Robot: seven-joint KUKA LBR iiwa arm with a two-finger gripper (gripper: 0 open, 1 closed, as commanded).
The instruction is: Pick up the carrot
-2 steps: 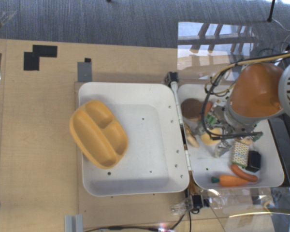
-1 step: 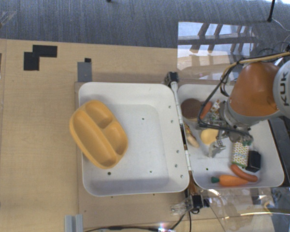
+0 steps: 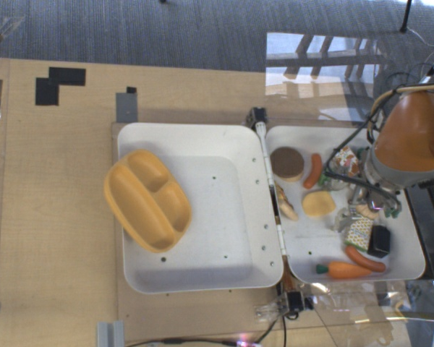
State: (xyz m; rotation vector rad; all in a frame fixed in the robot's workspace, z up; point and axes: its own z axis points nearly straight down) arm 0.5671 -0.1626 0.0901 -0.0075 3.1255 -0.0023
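Here, the carrot point(image 3: 347, 270) is seen at the lower right of the frame, touching a red sausage point(image 3: 364, 259). Whether the jaws point(image 3: 363, 210) are spread cannot be told. The sausage could be pinched instead, given the crowding.

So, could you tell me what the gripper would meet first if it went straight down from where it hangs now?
Probably the small patterned packet in the right bin, not the carrot, which lies nearer the bin's front edge. Depth is hard to judge from this slanted view.
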